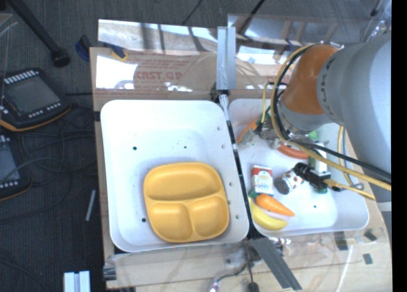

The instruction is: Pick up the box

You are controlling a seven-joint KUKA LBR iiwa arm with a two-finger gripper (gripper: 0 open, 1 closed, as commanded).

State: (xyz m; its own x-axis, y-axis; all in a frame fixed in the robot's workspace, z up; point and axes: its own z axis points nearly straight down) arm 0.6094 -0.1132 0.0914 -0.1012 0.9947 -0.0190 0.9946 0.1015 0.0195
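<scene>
The box (261,179) is small, red, green and white, and lies in the right bin (343,217) close to its left wall. The grey arm with its orange band (311,87) hangs over the back half of that bin. My gripper (272,133) points down beneath the wrist, behind the box and a little to its right, and apart from it. Cables and the wrist cover most of the gripper.
An orange carrot (275,204) lies on a yellow banana (267,219) just in front of the box. A black-and-white object (294,179) sits to the box's right, a red item (294,152) behind it. A yellow divided plate (186,200) rests in the left bin (127,157).
</scene>
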